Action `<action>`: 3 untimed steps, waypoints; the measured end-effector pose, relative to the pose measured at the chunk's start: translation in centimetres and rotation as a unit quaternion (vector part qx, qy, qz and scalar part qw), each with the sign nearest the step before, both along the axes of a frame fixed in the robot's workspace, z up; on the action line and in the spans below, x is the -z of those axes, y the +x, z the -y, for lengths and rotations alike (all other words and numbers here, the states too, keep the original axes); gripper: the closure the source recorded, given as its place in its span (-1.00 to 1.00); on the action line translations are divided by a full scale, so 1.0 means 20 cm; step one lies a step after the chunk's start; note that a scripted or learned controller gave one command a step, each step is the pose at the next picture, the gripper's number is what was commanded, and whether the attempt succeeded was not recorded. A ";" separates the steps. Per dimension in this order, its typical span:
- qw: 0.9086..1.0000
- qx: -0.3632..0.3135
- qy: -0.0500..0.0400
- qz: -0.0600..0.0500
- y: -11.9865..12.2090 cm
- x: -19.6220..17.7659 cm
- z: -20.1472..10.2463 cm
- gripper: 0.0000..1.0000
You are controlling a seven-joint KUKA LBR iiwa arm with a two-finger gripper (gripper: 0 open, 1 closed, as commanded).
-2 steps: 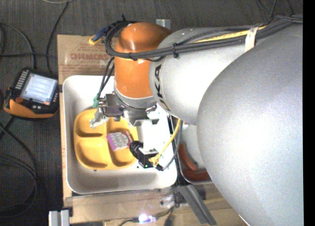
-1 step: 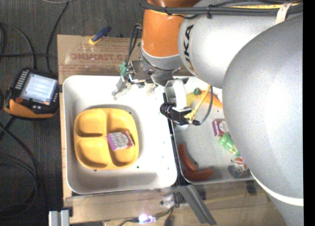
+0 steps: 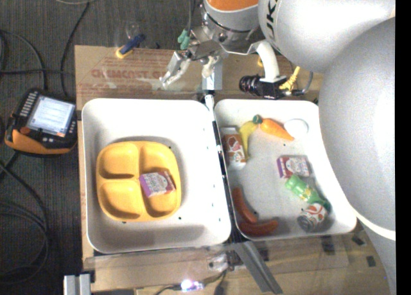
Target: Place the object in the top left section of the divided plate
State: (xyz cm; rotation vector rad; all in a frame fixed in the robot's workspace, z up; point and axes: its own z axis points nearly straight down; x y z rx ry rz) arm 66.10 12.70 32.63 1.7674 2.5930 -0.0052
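Two white bins sit side by side. Left bin [image 3: 109, 114] holds a yellow divided plate [image 3: 115, 207]; a small purple packet [image 3: 157, 184] lies on it, across the central ridge toward the plate's right side. Gripper [image 3: 191, 74] hangs above the bench beyond the bins' far rims, fingers apart, nothing between them. Right bin [image 3: 334, 159] holds a carrot [image 3: 276, 129], banana [image 3: 247, 134], sausage [image 3: 247, 213], can [image 3: 313, 216], second purple packet [image 3: 293, 166].
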 end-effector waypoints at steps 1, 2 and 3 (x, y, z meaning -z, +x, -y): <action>0.999 0.038 0.002 -0.003 -0.44 1.05 -0.40 -1.00; 0.999 0.039 0.001 -0.005 -0.44 1.01 -0.40 1.00; 0.999 0.045 0.000 0.000 -0.24 0.19 -0.24 1.00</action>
